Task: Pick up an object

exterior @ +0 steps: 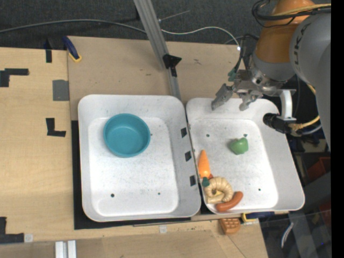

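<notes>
My gripper (233, 101) hangs open over the back edge of the right bin (279, 160), its two fingers spread apart with nothing between them. A green pepper-like toy (238, 145) lies in the middle of that bin, in front of the gripper. An orange carrot (204, 164) lies along the bin's left wall. A tan pretzel-shaped toy (218, 189) and a reddish sausage (230, 201) rest at the front left corner.
The left bin (134, 198) holds a teal bowl (127, 135) near its back left. A grey metal pole (156, 36) slants down to the bins' shared back edge. Cables run beside the arm on the right.
</notes>
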`<state>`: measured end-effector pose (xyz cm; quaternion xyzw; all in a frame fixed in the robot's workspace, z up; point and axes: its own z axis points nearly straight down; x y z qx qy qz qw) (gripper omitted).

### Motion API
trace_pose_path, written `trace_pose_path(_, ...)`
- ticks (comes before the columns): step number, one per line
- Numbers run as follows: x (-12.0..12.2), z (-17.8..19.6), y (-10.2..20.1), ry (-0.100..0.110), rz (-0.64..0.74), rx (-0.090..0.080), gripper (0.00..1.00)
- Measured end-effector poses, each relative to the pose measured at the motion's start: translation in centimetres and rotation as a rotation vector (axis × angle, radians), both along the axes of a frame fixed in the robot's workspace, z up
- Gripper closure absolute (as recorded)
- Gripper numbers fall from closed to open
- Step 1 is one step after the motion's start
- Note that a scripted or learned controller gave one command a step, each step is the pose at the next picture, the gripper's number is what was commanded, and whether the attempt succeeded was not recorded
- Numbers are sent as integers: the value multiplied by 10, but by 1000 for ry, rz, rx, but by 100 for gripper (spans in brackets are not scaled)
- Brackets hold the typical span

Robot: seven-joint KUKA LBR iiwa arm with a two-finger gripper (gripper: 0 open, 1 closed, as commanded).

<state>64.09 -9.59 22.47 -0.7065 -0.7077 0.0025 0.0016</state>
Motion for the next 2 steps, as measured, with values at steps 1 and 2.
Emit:
trace_pose_path(1,-5,-60,-8,2,-1,0,0)
trace_pose_path(2,-11,-123,-12,3,-1,1,0)
